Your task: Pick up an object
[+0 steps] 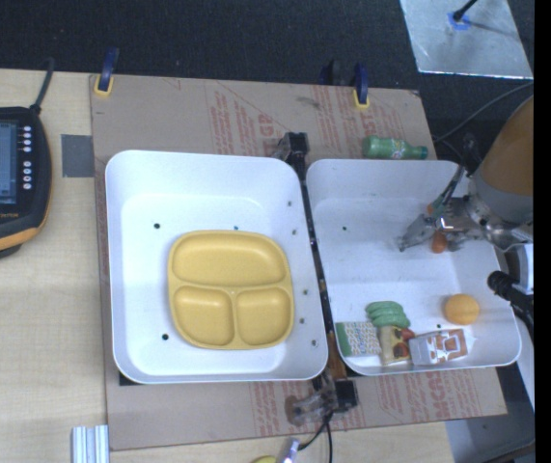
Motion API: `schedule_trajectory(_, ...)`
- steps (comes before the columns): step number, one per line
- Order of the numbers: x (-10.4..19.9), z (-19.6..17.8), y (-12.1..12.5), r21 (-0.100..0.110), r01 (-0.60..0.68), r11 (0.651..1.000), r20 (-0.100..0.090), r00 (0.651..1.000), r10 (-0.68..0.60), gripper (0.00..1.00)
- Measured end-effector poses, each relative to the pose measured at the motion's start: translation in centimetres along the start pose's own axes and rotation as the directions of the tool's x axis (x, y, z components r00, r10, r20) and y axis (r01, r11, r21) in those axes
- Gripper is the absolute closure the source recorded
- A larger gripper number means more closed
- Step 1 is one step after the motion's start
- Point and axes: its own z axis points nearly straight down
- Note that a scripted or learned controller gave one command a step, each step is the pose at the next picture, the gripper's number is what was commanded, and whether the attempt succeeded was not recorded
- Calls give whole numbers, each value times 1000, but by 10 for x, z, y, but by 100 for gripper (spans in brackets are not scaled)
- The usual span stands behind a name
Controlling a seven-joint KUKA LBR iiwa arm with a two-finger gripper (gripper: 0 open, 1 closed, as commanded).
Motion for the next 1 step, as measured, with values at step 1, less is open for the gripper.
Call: schedule_trajectory(1, -1, -10, 0, 1, 3, 1000, 0, 1000, -3, 100)
